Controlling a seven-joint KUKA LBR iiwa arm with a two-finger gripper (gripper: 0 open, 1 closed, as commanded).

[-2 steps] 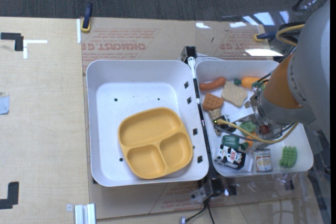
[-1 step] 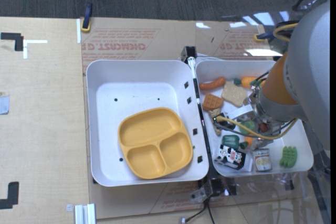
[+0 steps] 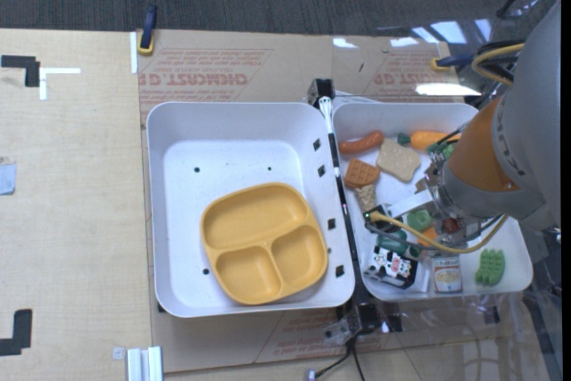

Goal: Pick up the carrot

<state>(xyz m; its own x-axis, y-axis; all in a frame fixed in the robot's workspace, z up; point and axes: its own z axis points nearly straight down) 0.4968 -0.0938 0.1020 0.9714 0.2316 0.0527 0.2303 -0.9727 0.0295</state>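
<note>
The carrot [image 3: 426, 138] is orange with a green tip and lies at the back of the right bin [image 3: 513, 281], partly hidden by the arm. My gripper [image 3: 423, 226] hangs low over the middle of that bin, well in front of the carrot and apart from it. The wrist hides its fingers, and I see nothing held in them.
A reddish sausage [image 3: 361, 141], a bread slice [image 3: 399, 161] and a brown waffle piece [image 3: 361, 173] lie left of the carrot. A green toy [image 3: 490, 267] and a small card [image 3: 446, 278] sit at the bin's front. The left bin [image 3: 169, 192] holds a yellow divided plate [image 3: 223, 223].
</note>
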